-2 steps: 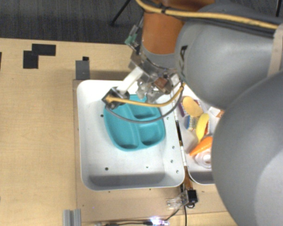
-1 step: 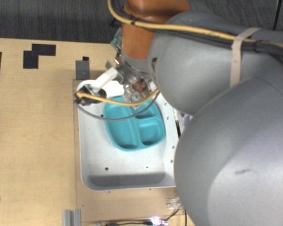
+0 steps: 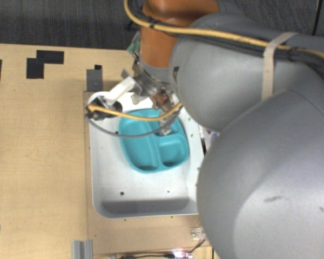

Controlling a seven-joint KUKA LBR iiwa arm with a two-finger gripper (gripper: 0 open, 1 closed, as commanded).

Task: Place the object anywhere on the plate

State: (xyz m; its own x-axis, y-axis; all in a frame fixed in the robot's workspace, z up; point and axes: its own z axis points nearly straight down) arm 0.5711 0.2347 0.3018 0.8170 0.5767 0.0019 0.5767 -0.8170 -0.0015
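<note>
1. Nearest the camera, the grey arm (image 3: 259, 144) fills the right half of the frame and covers the right side of the white bin (image 3: 140, 201), so the ground under it is hidden.
2. At lower centre of the frame, the bin floor in front of the teal plate (image 3: 151, 144) is bare, and the bin's near wall curves up just below it. This is the widest open room for a sideways move.
3. The plate lies in the middle of the bin. It has 2 hollows split by a ridge, with a raised rim all round.
4. The gripper (image 3: 163, 124) stands over the plate's upper right part, with its tip at or just above the plate surface. I cannot tell how far open it is, nor whether it has hold of anything.
5. The task's object cannot be made out. It may be hidden at the tip.
6. My judgement: this is the placing step. The next move calls for a release over the hollow, then a straight lift clear of the rim.
7. Farther up the frame, a yellow cable (image 3: 105, 111) loops by the bin's upper left wall and could snag on a sideways move.
</note>
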